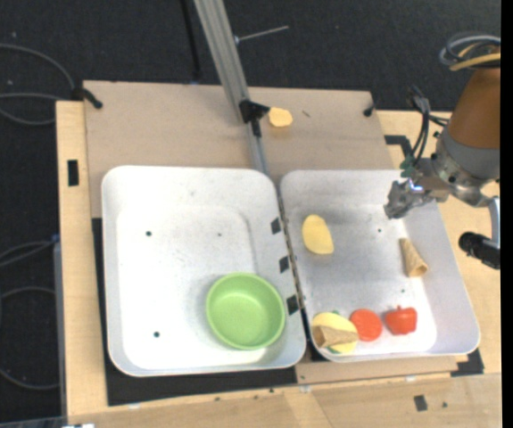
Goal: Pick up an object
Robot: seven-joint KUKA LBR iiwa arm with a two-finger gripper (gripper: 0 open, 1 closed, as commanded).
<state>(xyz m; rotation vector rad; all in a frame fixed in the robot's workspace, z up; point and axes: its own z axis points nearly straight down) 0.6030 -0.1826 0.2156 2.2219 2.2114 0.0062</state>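
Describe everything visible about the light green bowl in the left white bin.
The light green round bowl looks like smooth matte plastic, with a thick rim and a slightly darker hollow that holds nothing visible. It stands upright, mouth up, on the floor of the left white bin, near the bin's front right corner and close to its right wall. Nothing else touches it.

arm: reaching in from right | claw (401, 200): low, angled leftward

Both shallow white plastic bins (149, 203) look scuffed and speckled, the round green plastic bowl (245, 310) is smooth and matt, and the pale wooden desk (176, 123) is dull.
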